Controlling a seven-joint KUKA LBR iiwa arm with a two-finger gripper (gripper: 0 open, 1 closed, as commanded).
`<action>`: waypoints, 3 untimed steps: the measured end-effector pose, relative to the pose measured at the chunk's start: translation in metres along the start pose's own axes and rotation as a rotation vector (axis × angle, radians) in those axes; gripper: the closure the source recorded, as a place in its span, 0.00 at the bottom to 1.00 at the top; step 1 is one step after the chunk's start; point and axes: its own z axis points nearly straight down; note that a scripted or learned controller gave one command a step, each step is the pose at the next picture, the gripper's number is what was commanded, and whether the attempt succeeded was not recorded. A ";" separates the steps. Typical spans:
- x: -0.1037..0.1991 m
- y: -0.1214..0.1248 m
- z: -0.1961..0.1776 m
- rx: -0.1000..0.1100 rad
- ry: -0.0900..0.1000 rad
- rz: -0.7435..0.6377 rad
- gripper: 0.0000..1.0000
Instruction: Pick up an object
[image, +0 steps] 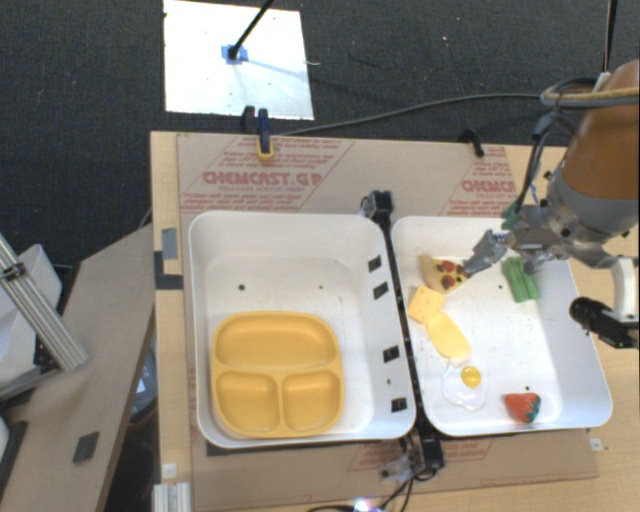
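Seen from above at a slant: two shallow white bins side by side on the wooden surface (300, 160). In the left white bin (230, 250), a yellow three-compartment plastic tray (278, 372) near the front edge, with bare floor behind it up to the back wall. In the right white bin (590, 390), a toy pizza slice (443, 271) near the back-left corner, a flat yellow cheese-like piece (437, 318) just in front of it beside the left wall, a toy fried egg (466, 381) near the front edge, a red strawberry-like toy (522, 405) close to the front-right corner, and a green oblong toy (520, 279) toward the back. Open floor in the bin's middle and right. Grey hand (483, 252) low over the back, tip just beside the pizza slice; spread or pressed together, cannot tell.
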 end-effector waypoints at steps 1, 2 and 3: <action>-0.003 -0.007 0.060 0.005 0.001 0.002 0.00; -0.006 -0.003 0.103 0.005 0.001 0.003 0.00; -0.005 -0.006 0.166 0.006 0.001 0.003 0.00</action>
